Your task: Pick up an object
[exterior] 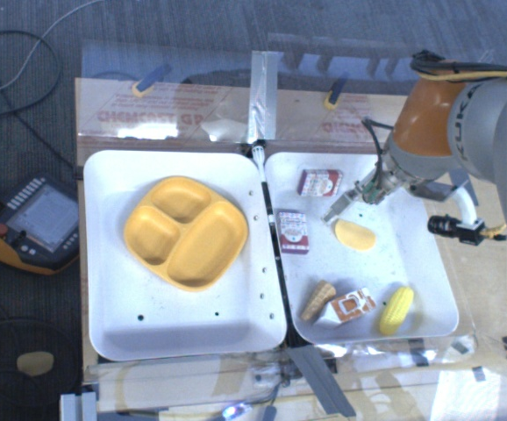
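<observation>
I am the grey arm with an orange band, reaching in from the right over two white bins seen from above. My gripper (346,203) hangs low in the right bin (429,261), and whether it is open or closed I cannot tell; nothing shows between its tips.

Just beside the gripper, on its near right, lies a pale yellow wedge (356,235), flat on the bin floor. It looks the easiest thing to take. Left of the gripper sit a red and white packet (318,182) at the far side and a small red carton (292,231) against the dividing wall.

Along the near edge lie a brown cone (317,300), a red and white box (352,306) and a yellow corn cob (396,310), close together.

The left bin (113,323) bears a yellow divided plate (186,231).

To do this well, I judge I should centre over the wedge, straddle its narrow width and close only when low.
</observation>
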Tool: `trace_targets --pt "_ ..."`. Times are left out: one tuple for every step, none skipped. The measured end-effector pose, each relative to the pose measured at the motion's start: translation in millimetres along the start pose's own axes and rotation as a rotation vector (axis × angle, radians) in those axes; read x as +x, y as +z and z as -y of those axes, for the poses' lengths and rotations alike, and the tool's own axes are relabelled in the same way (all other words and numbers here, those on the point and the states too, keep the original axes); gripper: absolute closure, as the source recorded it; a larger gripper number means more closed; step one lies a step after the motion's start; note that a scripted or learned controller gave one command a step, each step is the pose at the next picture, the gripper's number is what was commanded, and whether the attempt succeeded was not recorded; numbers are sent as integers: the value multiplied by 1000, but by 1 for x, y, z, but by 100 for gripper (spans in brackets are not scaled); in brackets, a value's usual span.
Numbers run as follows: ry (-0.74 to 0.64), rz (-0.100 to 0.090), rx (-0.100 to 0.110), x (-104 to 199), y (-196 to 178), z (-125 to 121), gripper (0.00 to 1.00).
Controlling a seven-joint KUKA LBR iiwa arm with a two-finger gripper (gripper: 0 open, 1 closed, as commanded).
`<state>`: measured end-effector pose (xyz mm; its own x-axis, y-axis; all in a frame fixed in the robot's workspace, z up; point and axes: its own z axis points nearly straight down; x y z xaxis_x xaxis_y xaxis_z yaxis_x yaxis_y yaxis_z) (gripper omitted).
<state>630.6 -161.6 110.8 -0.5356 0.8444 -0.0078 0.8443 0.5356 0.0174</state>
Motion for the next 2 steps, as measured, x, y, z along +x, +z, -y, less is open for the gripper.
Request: trace_targets --pt "179 -7 19 -17 23 -35 0" --pt "92 2 13 -35 21 14 0"
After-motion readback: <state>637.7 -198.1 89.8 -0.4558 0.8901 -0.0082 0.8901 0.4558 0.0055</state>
